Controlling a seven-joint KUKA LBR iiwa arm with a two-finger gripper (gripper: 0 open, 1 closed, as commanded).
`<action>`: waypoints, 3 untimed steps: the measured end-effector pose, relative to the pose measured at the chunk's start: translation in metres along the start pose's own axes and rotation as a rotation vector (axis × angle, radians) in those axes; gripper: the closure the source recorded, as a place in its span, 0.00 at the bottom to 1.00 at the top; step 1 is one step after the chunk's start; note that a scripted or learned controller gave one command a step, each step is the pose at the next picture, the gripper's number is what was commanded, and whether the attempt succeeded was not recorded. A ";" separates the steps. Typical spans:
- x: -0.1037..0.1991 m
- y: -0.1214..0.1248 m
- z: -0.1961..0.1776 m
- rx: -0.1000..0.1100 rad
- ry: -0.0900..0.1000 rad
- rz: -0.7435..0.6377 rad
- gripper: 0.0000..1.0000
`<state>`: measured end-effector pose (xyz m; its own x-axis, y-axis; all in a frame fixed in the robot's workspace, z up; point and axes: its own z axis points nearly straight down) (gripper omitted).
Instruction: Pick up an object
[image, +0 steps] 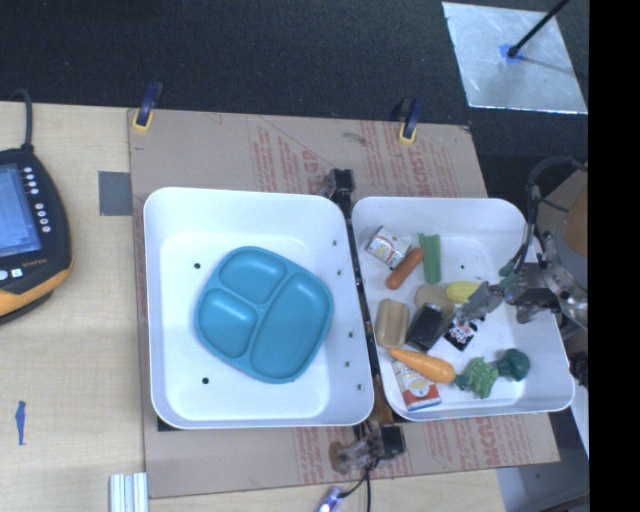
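Item 1, left bin (165, 300): holds my blue divided plate (264, 313), lying flat, well apart from my reach.

Item 2, right bin (500, 215): holds every small candidate for picking. I am entering it from its right side.

Item 3, my gripper (478, 305): low over the middle-right of the right bin, just beside a small black-and-white piece (462, 332). How my jaws stand I cannot tell; nothing visible is between them.

Item 4, orange carrot (424, 364): lying slantwise near the front wall, above a small printed box (418, 388).

Item 5, tan block (390, 323) and black block (426, 325): side by side, touching or nearly so.

Item 6, green stick (430, 257), small sausage (404, 268), yellow piece (462, 292), green clumps (480, 376).

Step in hand, by my judgement: the approach, with no grasp yet made. The next move calls for settling on one target, likely the black-and-white piece or the yellow one nearest me, descending squarely over it, and closing without nudging its crowded neighbours.
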<state>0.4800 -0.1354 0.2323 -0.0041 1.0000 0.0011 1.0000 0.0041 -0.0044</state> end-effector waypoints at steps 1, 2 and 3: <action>0.019 0.025 0.122 -0.021 -0.007 -0.001 0.00; 0.032 0.107 0.128 -0.026 -0.021 0.006 0.00; 0.022 0.087 0.127 -0.041 -0.011 -0.006 0.00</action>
<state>0.5661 -0.1129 0.1046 -0.0101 0.9999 -0.0103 0.9993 0.0105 0.0369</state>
